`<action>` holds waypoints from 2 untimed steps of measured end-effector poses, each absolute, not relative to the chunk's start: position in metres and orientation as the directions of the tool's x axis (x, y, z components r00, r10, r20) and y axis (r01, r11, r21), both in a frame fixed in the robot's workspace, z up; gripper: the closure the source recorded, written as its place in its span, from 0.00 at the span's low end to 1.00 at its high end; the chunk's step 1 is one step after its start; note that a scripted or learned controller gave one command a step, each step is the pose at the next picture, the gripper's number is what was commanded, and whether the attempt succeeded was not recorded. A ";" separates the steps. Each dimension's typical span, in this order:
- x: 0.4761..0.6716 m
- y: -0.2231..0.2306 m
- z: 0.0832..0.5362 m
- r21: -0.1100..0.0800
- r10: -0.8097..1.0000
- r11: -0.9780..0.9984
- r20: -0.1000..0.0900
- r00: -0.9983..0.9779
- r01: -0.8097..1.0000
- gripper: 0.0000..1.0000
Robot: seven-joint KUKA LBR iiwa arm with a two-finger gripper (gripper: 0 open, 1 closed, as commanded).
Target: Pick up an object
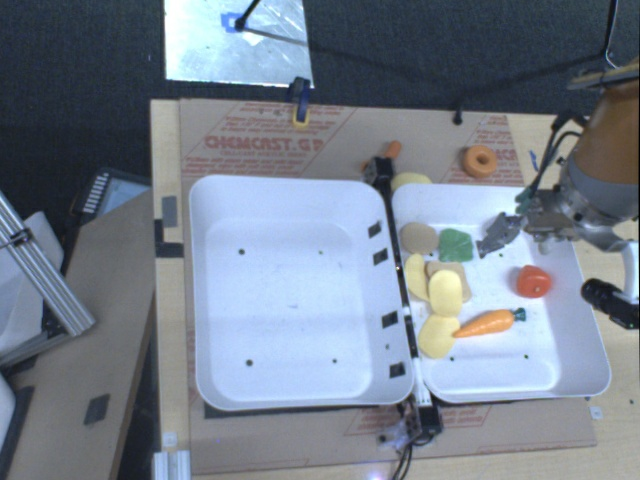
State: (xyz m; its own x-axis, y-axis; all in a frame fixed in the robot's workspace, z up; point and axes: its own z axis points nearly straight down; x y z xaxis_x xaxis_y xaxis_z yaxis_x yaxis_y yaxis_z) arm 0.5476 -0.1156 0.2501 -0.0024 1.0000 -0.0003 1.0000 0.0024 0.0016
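The right bin [580,368] holds an orange carrot [487,322], a red tomato [533,281], a green piece [455,245], a tan potato [419,238] and several pale yellow pieces [445,290]. My gripper [496,236] hangs over the upper middle of this bin, just right of the green piece and up-left of the tomato. The arm comes in from the right. Nothing shows in the gripper.
The left bin [290,298] lies beside the right one, with a black hinged divider [395,288] between them. A yellow piece [410,181] rests at the right bin's far rim. A brown doughnut [480,161] lies on the cardboard behind the bins.
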 end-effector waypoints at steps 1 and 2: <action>0.582 -0.170 0.190 0.000 1.000 -0.001 -0.003 0.001 1.000 0.00; 0.660 -0.081 0.093 0.006 1.000 0.013 0.002 -0.013 1.000 0.00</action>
